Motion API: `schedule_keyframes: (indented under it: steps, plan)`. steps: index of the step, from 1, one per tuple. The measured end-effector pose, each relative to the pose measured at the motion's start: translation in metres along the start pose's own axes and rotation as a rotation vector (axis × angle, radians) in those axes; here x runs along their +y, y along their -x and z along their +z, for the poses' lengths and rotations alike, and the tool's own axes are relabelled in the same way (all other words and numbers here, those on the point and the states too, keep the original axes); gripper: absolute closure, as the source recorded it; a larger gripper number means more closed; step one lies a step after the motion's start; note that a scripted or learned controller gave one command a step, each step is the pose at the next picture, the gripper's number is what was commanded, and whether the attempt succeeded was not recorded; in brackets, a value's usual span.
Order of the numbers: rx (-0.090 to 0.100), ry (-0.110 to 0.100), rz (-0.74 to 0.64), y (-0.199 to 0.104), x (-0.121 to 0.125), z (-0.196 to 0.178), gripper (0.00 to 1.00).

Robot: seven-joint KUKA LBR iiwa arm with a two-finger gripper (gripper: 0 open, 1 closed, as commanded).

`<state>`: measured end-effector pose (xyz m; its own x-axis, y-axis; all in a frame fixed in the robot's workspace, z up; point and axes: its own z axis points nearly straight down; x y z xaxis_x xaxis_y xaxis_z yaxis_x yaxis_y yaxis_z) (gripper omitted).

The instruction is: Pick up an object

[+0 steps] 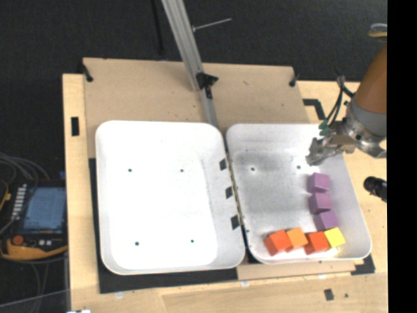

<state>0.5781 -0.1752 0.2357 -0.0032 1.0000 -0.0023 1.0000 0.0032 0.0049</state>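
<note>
- Currently you are seeing the gripper (317, 151) hovering at the frame's right, just above a purple block (319, 182).
- Nothing is lifted; whether it is clenched cannot be told.
- Grasping is remaining.

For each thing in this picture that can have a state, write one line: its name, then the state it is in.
Gripper: over the right bin, above the purple blocks, nothing seen held.
Right bin: holds all the blocks.
Purple blocks: three in a column near the right wall.
Orange blocks: in a row along the near wall.
Yellow block: at the row's right end.
</note>
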Motion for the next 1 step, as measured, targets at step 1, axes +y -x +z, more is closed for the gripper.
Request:
schedule_keyframes:
  steps: [1]
  plan:
    - [0.001, -0.001, -0.003, 0.0008, 0.0011, -0.0161, 1.00]
